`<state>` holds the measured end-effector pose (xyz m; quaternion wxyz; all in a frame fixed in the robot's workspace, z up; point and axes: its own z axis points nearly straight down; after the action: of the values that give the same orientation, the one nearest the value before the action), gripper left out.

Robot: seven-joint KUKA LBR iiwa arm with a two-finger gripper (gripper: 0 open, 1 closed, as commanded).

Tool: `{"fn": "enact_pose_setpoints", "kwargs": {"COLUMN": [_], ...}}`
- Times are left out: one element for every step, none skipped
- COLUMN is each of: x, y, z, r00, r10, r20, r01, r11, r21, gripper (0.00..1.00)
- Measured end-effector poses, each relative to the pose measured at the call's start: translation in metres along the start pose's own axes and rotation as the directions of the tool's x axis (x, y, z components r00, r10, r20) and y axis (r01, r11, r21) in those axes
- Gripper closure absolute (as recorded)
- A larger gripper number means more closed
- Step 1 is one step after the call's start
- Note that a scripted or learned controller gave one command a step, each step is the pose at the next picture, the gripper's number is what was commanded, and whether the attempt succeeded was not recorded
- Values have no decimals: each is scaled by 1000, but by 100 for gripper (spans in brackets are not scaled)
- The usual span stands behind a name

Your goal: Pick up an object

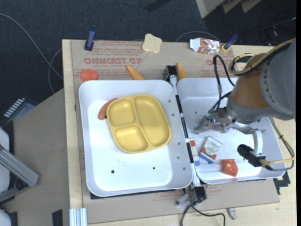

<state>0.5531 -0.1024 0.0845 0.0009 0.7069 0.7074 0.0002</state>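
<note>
White plastic makes up both shallow bins, smooth and round-cornered, sitting side by side on a cardboard-brown board. In the right bin (202, 86), toward the lower right of the frame, lie the small things on offer: a little carton (210, 146) printed in white, blue and orange-red, tilted on its side, and just below and right of it a red block (229, 167) with a pale mark on its face, near the bin's lower edge. The two are near each other but apart. The gripper (205, 124) hangs over the middle of that bin, up and left of the carton, its metal fingers (202, 126) pointing toward the frame's left; they look slightly parted with nothing between them, though glare on the metal makes that hard to be sure of. Behind it the arm (263, 88) bulks in from the right, grey shell with an orange band, black cables looping over it. The left bin (94, 164) holds a matte yellow tray (138, 123) with three rounded compartments, tilted, and an orange-red sausage shape (103, 110) peeking from under its upper left rim. Above the bins, at the top of the board, rest a pale slice of toy bread (152, 43), a carrot-like orange cone (134, 73), and an orange disc (88, 74).
</note>
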Motion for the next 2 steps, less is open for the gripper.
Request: {"fn": "enact_pose_setpoints", "kwargs": {"x": [2, -8], "y": [-9, -28], "z": [0, 0], "r00": [1000, 1000], "r10": [0, 1], "r20": [-2, -1], "r01": [0, -1], "r11": [1000, 1000], "r21": [3, 4], "gripper": [0, 0]}}
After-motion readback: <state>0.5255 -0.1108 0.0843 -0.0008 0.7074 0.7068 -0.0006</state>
